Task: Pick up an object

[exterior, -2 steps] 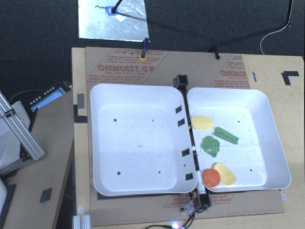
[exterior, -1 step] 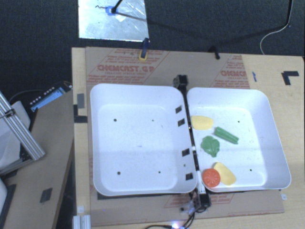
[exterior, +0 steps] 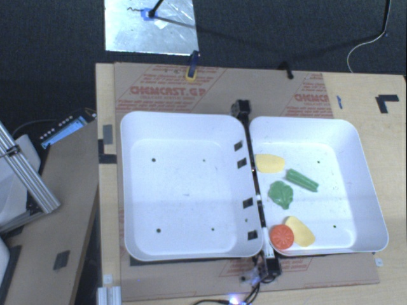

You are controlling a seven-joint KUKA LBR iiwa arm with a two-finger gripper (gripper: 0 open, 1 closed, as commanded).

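Observation:
The right bin [exterior: 356, 170] holds several toy food pieces along its left side. A pale yellow piece [exterior: 269, 164] lies nearest the divider. Just right of it is a long green piece [exterior: 301, 180]. A leafy green piece [exterior: 280, 194] sits below those two. At the front left corner a red round piece [exterior: 282, 236] touches a yellow piece [exterior: 301, 230].
The left bin [exterior: 184, 189] sits beside the right one, joined by a black clip strip [exterior: 251, 176]. Both rest on a cardboard sheet [exterior: 216, 84]. A shiny metal plate [exterior: 151, 18] lies at the back, and an aluminium frame [exterior: 25, 176] stands at the left.

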